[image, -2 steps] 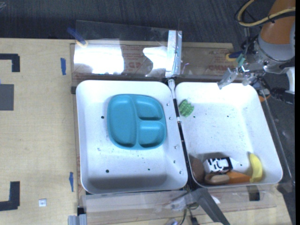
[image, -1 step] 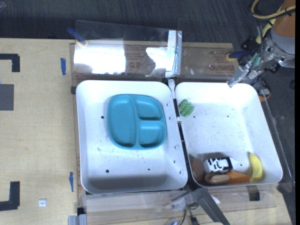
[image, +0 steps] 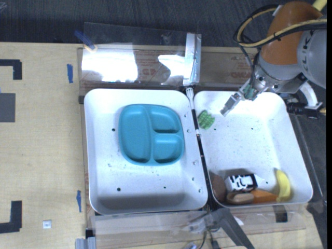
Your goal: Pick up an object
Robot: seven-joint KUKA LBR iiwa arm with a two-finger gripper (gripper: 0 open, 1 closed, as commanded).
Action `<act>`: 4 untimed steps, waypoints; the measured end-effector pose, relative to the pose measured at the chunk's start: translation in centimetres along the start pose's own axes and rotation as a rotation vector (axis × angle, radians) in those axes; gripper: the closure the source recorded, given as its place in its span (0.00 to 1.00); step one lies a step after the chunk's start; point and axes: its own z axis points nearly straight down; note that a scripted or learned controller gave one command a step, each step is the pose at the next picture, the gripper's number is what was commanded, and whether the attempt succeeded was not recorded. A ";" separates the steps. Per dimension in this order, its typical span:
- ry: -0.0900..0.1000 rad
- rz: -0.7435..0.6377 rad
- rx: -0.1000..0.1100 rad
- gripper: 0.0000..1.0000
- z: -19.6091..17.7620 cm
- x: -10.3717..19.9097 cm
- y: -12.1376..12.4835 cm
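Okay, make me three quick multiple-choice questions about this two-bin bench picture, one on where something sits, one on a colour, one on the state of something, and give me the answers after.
1. Where does the small green object lie?
A. On the blue tray
B. In the right bin, near its upper left corner
C. On the bench outside both bins

2. What colour is the divided tray in the left bin?
A. Blue
B. Red
C. Yellow

3. How does the claw stand to the green object?
A. Closed around it
B. Apart from it, up and to its right
C. Pressing it into the tray

Answers: 1 B, it rests on the floor of the right bin beside the dividing wall. 2 A, the tray is plainly blue. 3 B, bare white bin floor shows between the claw and the object.
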 end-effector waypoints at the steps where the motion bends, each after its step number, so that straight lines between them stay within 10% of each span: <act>1: -0.009 0.283 -0.007 0.00 -6.3 -4.0 -2.6; 2: -0.003 1.019 -0.005 0.00 -10.2 1.6 -0.6; 3: 0.001 1.114 0.005 0.00 -2.8 12.7 1.1; 4: -0.004 0.786 -0.002 0.00 -3.6 4.1 2.6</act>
